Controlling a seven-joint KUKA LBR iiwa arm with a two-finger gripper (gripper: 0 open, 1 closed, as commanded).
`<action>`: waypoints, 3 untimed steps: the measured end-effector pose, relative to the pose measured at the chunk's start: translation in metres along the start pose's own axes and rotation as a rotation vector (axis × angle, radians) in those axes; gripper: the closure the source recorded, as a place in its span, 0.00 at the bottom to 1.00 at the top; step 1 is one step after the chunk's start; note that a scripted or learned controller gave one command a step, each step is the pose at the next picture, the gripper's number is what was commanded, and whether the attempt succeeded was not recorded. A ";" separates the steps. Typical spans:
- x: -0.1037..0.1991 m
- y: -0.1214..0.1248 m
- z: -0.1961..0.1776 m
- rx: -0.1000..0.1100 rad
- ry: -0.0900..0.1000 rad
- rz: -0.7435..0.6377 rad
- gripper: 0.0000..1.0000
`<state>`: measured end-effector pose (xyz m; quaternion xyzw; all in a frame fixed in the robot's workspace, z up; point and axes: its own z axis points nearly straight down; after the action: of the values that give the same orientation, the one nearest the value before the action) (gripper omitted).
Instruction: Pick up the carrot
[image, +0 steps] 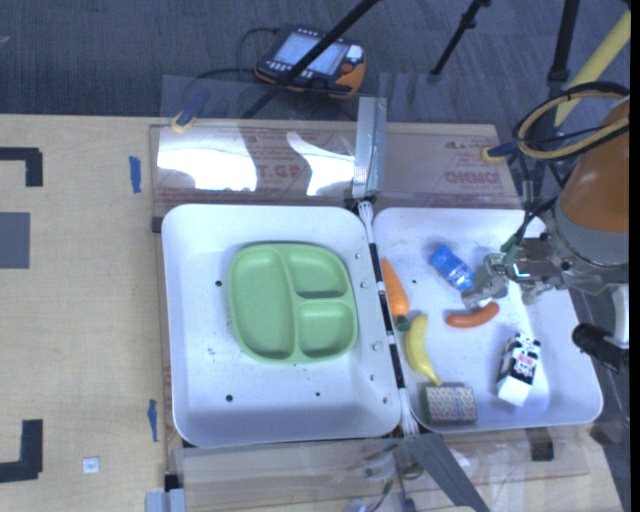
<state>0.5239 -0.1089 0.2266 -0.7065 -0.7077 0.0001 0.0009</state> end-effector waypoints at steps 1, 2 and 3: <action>0.053 0.027 0.042 0.001 0.000 0.078 0.00; 0.106 0.036 0.042 -0.002 -0.001 0.014 0.00; 0.124 0.035 0.042 -0.001 0.000 -0.044 0.00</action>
<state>0.5582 0.0156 0.1844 -0.6908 -0.7230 -0.0001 0.0004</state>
